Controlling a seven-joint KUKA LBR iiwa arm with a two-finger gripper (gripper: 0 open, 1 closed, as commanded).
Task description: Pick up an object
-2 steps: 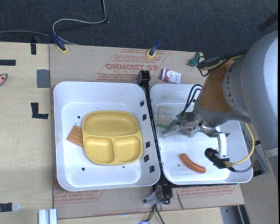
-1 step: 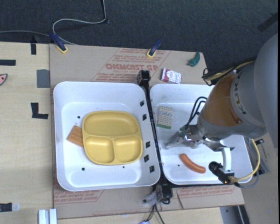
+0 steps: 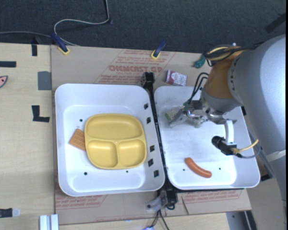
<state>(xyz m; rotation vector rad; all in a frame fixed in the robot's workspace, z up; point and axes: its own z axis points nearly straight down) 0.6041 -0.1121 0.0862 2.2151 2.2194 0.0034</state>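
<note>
The gripper (image 3: 182,115) is low in the right bin (image 3: 240,178), in its upper left part near the divider between the two bins, and whether it is open or closed cannot be told from this slanted view. Right at its tip lies a small crumpled greenish-grey object (image 3: 173,114), touching or very nearly touching the metal; it looks like a soft wrapper or a bit of foil, though it is too blurred to name. This reads as the grasp step, with the arm down at its target. The next move would call for closing on the piece and lifting straight up. Further out, a sausage (image 3: 198,167) lies near the bin's front edge, well apart from the gripper. The left bin (image 3: 67,176) holds a yellow divided plate (image 3: 116,140) with a cracker (image 3: 77,139) tucked at its left rim.
</note>
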